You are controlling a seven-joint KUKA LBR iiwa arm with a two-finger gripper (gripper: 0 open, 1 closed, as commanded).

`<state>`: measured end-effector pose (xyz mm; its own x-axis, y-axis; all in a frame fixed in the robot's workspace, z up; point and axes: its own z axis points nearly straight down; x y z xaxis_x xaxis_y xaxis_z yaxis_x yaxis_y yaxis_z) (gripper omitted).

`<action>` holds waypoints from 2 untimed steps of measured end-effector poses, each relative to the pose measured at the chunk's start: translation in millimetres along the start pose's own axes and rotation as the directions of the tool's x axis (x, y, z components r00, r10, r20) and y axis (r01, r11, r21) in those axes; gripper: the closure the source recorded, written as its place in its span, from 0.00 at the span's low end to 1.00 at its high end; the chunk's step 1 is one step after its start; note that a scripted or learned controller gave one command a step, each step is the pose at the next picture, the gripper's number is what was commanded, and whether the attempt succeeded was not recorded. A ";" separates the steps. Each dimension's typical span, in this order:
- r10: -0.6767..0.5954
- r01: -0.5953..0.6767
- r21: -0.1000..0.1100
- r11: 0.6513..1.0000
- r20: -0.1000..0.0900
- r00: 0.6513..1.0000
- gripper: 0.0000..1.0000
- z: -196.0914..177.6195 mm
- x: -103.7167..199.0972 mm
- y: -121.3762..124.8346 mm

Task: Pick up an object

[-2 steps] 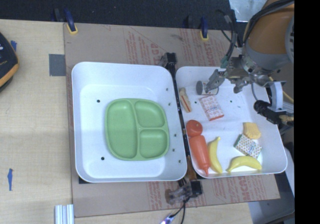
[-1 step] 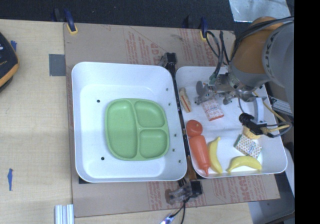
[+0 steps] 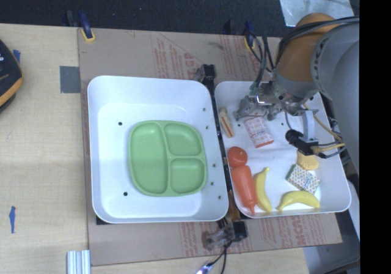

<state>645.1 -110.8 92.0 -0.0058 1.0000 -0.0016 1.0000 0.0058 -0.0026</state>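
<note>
Wooden surface (image 3: 43, 144) carries two white bins; left bin (image 3: 104, 199) holds green divided plate (image 3: 166, 158). My claw (image 3: 261, 106) hangs over right bin (image 3: 339, 196) far end, red-white packet (image 3: 260, 132) just beneath it; finger state can't tell; carrot (image 3: 243, 182), bananas (image 3: 281, 193) lie nearer front

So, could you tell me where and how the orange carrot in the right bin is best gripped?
Probably across the middle of the carrot, coming straight down from above. It lies flat and lengthwise, with the bin wall on one side and a banana close on the other, so the fingers have little room.
</note>
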 end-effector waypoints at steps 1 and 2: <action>0.000 0.000 -0.001 1.000 0.000 1.000 0.00 -0.5 4.8 11.5; -0.002 0.002 0.000 1.000 0.000 1.000 1.00 -11.3 3.8 11.7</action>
<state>656.7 -106.9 103.3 -0.0076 1.0000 -0.0016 1.0000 0.0076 -0.0026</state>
